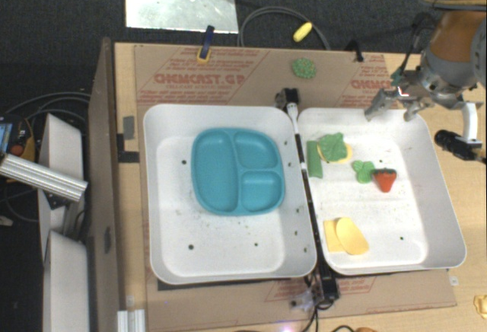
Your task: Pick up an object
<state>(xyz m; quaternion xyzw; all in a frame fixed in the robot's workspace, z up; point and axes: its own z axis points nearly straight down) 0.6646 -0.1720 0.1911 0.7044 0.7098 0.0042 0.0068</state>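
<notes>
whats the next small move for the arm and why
Probably swing the gripper inward and down over the strawberry. The gripper sits at the far rim of the right bin with nothing between its fingers, and the strawberry lies apart from most other toys.

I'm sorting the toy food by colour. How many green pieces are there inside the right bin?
3. A leafy green piece near the bin's upper left, a green stick lying along the left wall, and a small green piece beside the strawberry. Parts may be hidden underneath.
</notes>
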